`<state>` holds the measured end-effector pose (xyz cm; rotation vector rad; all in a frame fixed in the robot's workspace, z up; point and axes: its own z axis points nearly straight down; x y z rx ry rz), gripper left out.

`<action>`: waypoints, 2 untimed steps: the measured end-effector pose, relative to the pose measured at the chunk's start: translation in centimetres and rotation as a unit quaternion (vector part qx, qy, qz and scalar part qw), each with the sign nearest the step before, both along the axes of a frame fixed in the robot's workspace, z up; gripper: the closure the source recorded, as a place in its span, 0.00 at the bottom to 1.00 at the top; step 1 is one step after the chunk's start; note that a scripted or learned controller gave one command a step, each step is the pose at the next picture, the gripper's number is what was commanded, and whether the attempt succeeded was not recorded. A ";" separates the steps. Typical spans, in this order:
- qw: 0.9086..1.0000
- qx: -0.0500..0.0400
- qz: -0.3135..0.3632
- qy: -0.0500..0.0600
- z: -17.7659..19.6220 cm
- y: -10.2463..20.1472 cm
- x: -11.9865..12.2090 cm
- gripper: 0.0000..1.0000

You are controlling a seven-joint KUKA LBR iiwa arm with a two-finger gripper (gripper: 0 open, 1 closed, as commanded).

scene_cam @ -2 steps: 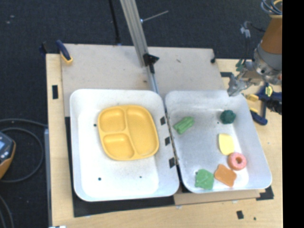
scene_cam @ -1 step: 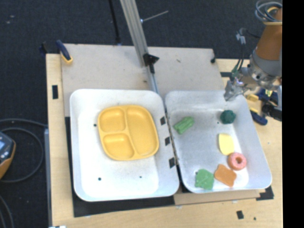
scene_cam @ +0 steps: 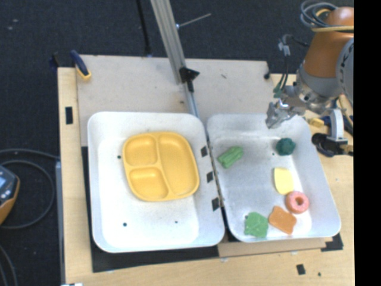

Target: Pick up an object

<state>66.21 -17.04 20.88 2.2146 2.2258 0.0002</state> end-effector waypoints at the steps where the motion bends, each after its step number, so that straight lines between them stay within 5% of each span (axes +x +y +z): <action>1: 1.000 0.001 0.001 0.000 0.1 5.0 -0.4 1.00; 2: 1.000 0.001 0.001 0.001 0.4 10.6 -0.5 1.00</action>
